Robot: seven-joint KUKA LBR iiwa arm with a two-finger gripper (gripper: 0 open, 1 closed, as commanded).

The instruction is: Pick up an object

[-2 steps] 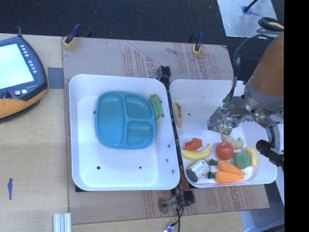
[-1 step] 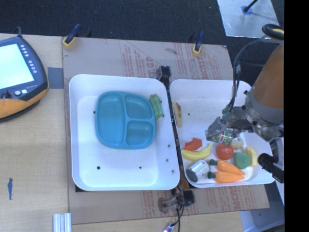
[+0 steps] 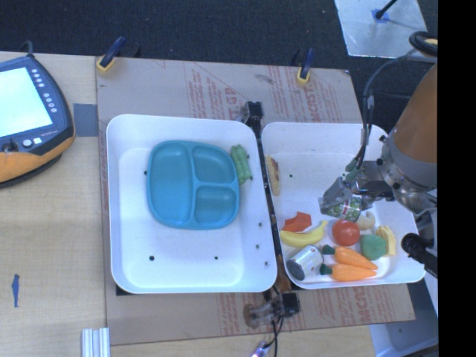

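Though red lettering runs across the cardboard sheet (image 3: 327, 95) under both bins, we cannot read it from here. We see a blue divided plate (image 3: 195, 184) in the left bin (image 3: 126, 259), with a green pod (image 3: 242, 163) touching the plate's right rim. We count the toy foods in the right bin's (image 3: 312, 143) lower right corner: a banana (image 3: 303, 236), a red piece (image 3: 298, 221), a tomato (image 3: 346, 233), two carrots (image 3: 354, 265), a silver can (image 3: 305, 262). A tan piece (image 3: 274, 175) lies along that bin's left wall. The gripper (image 3: 343, 199) hangs just above the tomato; we cannot tell how its jaws stand, nor anything held.
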